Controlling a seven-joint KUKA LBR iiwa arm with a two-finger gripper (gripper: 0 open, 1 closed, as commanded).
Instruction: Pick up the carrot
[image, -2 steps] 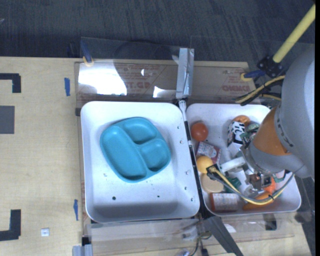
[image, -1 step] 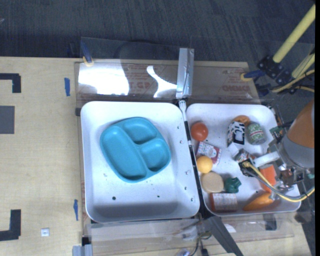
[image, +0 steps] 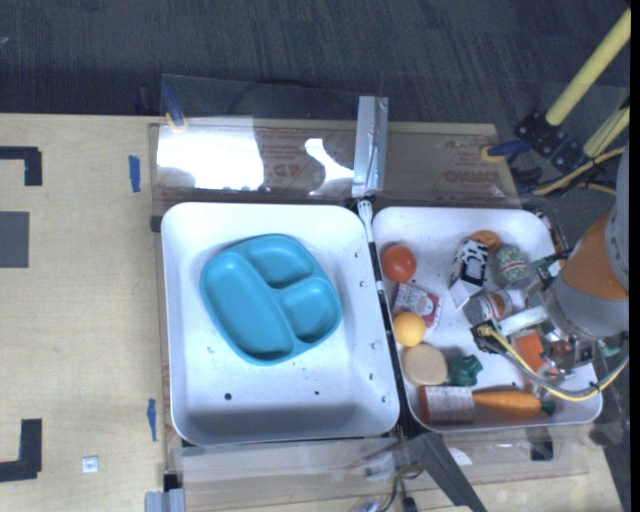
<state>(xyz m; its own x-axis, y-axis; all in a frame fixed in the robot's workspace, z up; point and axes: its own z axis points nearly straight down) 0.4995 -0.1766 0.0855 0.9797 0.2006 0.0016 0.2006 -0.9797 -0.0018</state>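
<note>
- The jaws (image: 540, 355) hang low in the right bin (image: 440, 222), near its right wall, wrapped in cables and brackets; I cannot tell whether they are apart or together, and nothing is visibly caught between them.
- The carrot (image: 507, 403) lies just below and slightly left of the jaws, flat along the bin's near wall, its long axis running left to right, thick end toward a red-capped bottle (image: 447, 403) that touches or nearly touches it.
- To do this step well, I judge the jaws should come straight down over the carrot's middle and close across its narrow width, keeping off the bin wall and the bottle.
- A yellow cable (image: 570, 393) loops just beside the carrot's right end and could snag.
- Left of the jaws sit a small green item (image: 465, 369), a tan round thing (image: 425, 364), a yellow ball (image: 408, 328) and a tomato (image: 399, 262); a cow-patterned carton (image: 470, 264) lies above.
- Far left, the other bin holds a blue divided plate (image: 270, 297).
- The carrot's tip is hard to make out under the cable; the arm's wrist is cut off at the frame edge.
</note>
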